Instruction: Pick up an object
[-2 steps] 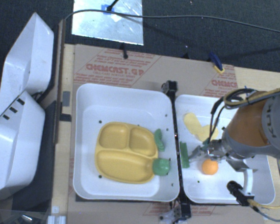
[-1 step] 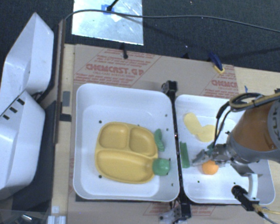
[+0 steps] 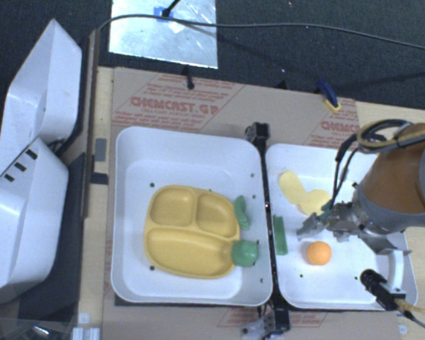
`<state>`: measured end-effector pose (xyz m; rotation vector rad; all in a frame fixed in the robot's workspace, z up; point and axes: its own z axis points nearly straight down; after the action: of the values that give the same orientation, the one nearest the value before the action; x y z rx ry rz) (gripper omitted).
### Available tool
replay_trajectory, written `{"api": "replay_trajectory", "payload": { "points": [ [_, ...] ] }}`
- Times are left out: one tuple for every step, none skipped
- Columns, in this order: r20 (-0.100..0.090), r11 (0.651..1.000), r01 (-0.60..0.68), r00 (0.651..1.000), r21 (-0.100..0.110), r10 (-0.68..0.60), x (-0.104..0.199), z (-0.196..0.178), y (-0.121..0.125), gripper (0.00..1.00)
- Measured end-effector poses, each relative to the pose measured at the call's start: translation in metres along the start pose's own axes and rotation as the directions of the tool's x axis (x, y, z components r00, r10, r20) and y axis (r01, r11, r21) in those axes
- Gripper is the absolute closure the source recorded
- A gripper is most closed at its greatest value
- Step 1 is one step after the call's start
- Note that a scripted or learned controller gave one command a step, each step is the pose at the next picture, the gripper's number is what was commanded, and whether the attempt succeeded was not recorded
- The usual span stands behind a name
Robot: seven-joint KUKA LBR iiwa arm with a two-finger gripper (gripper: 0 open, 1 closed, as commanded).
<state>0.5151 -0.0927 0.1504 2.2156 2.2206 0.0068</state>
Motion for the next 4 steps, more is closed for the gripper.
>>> {"api": "replay_trajectory", "payload": {
  "points": [
    [-0.001,1.0,-0.004,1.0,0.01,0.004,-0.03,0.066,0.016,0.0],
    [0.0,1.0,-0.004,1.0,0.007,0.004,-0.044,0.066,-0.012,0.0],
    [0.0,1.0,-0.002,1.0,0.004,0.002,-0.044,0.055,-0.01,1.0],
    [-0.002,1.0,0.007,1.0,-0.006,-0.007,0.032,-0.059,0.059,1.0]
  ]
}}
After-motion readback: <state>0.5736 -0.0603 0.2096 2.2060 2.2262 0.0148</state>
